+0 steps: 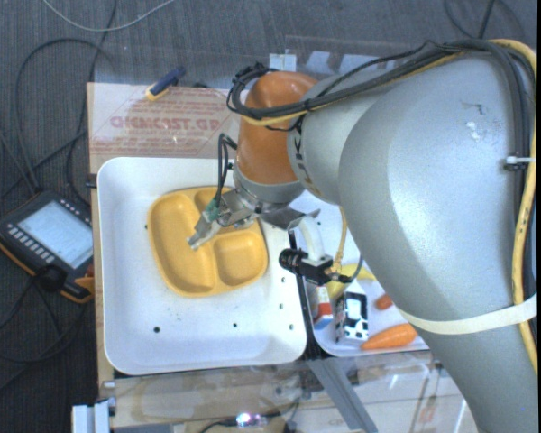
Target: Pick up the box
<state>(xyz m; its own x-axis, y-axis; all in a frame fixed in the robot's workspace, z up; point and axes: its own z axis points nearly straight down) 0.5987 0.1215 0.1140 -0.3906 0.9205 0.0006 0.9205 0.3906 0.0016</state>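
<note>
From the overhead camera, the claw (205, 228) hung over the yellow divided tray (207, 242) in the left bin (126, 332); whether it was spread or pressed together, I cannot tell. A small black-and-white box (353, 317) lay in the right bin (329, 343) near an orange carrot (392, 336). The box looked ungrasped, so the pick seemed wholly ahead.

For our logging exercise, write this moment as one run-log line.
arm: over left bin | gripper: above yellow tray | carrot: right bin | box: not held
</note>
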